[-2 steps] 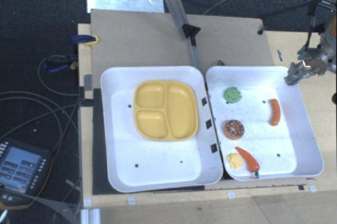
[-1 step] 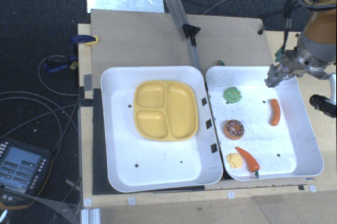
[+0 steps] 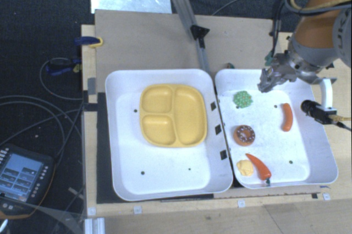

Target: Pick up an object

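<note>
pincer (image 3: pixel 268 83) hangs over the right bin's (image 3: pixel 324 169) far end, grip state unclear, can't tell | green broccoli piece (image 3: pixel 242 99) lies just beside it, nearest pick | looks light, stiff, bumpy: pinch across its middle | sausage (image 3: pixel 286 117), donut (image 3: pixel 244 135), chilli (image 3: pixel 258 166) nearer the front | yellow tray (image 3: pixel 171 115) in left bin (image 3: pixel 124 172)

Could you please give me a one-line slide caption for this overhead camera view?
KUKA gripper hovers over the right bin near green broccoli, with sausage, donut and chili pepper; yellow divided plate sits left.
</note>
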Available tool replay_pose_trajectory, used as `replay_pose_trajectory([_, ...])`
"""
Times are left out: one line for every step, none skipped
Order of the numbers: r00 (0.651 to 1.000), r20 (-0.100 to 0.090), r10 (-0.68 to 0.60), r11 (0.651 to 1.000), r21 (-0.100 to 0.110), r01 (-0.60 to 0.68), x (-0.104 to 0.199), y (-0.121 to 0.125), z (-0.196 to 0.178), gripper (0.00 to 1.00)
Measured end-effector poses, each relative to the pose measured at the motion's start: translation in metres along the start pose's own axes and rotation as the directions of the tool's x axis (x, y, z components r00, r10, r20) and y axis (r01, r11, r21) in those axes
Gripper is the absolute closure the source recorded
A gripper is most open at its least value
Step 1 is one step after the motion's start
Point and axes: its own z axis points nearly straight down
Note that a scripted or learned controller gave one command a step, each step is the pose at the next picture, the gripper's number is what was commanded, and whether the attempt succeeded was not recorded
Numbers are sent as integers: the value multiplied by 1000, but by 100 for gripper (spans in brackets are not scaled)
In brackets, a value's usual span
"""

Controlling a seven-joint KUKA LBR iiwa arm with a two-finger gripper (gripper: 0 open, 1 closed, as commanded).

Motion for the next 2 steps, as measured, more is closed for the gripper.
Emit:
replay_pose_trajectory([1000, 0, -1, 1000, 0, 1, 53, 3, 9, 100])
replay_pose_trajectory([1000, -1, -1, 1000, 0, 1, 113, -2, 14, 100])
